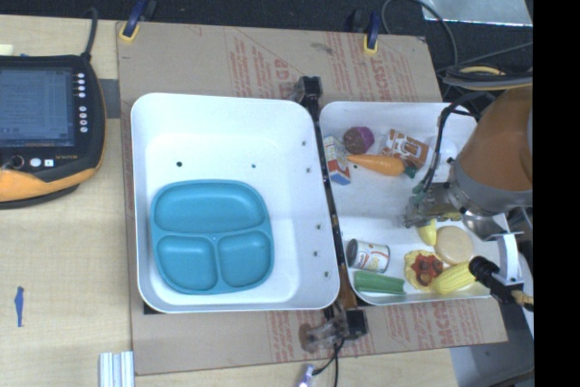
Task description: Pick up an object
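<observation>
**Arm low over the toy-food bin, grasp not yet shown**

A cardboard-covered desk (272, 59) carries two white bins; the left bin (145, 131) holds a blue divided tray (213, 234), and a teach pendant (41, 127) lies at the far left. The right bin (362, 113) holds the candidates: a carrot (379, 164), a purple ball (358, 140), a small can (368, 256), a green stick (379, 283) and corn (453, 278). The gripper (422, 211) sits low near the bin's right side, just beside a yellow piece (428, 234). Whether it is spread or pinching anything, I cannot tell. This looks like the reaching step; next it needs a clean close on one object, then a lift.
</observation>
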{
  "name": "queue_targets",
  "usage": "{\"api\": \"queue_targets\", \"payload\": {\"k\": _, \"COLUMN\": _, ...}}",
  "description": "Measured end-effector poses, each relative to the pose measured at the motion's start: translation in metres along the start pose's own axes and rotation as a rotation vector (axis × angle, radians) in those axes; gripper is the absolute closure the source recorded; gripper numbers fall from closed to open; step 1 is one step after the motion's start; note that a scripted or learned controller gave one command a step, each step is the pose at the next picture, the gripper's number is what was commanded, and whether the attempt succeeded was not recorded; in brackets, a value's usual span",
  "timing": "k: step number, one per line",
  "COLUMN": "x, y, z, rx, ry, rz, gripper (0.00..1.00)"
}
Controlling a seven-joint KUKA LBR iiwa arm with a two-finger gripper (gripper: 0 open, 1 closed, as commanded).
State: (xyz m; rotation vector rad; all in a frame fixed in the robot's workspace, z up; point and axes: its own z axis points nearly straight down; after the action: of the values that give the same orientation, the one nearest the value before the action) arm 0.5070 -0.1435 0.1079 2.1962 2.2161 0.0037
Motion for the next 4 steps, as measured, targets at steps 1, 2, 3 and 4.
{"api": "queue_targets", "payload": {"k": 1, "x": -0.050, "y": 0.009, "z": -0.096, "rx": 0.019, "ry": 0.013, "rz": 0.006, "gripper": 1.00}}
{"api": "queue_targets", "payload": {"k": 2, "x": -0.049, "y": 0.009, "z": -0.095, "rx": 0.019, "ry": 0.013, "rz": 0.006, "gripper": 0.00}}
{"api": "queue_targets", "payload": {"k": 3, "x": -0.027, "y": 0.006, "z": 0.018, "rx": 0.024, "ry": 0.015, "rz": 0.003, "gripper": 0.00}}
{"api": "queue_targets", "payload": {"k": 4, "x": -0.028, "y": 0.007, "z": 0.007, "rx": 0.024, "ry": 0.013, "rz": 0.000, "gripper": 1.00}}
